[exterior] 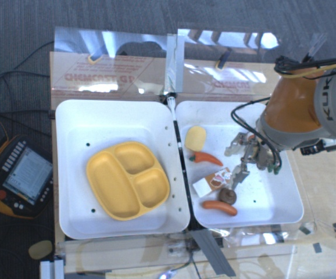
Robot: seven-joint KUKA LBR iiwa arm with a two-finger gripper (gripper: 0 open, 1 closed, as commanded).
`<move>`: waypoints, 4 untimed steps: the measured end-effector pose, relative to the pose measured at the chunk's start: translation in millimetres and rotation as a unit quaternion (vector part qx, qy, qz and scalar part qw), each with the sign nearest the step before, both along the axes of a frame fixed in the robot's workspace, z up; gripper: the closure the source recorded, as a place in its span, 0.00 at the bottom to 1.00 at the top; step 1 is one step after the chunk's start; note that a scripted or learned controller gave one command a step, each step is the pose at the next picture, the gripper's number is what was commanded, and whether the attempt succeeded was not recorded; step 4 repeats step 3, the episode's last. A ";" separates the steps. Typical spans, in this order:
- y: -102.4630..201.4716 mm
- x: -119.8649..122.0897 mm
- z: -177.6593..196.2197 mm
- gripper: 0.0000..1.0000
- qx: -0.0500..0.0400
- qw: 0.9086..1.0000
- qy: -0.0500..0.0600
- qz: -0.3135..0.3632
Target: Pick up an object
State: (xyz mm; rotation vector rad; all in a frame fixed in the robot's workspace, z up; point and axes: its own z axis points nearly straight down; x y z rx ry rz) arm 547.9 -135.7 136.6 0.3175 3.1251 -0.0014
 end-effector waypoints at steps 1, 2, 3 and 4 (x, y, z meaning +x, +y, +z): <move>16.3 -51.2 -39.0 0.00 -0.008 0.991 -0.021 0.130; 16.8 -47.9 -27.9 1.00 -0.010 0.991 -0.025 0.131; 66.9 -42.3 47.0 1.00 0.000 0.966 -0.001 0.259; 66.9 -42.3 47.0 1.00 0.000 0.966 -0.001 0.259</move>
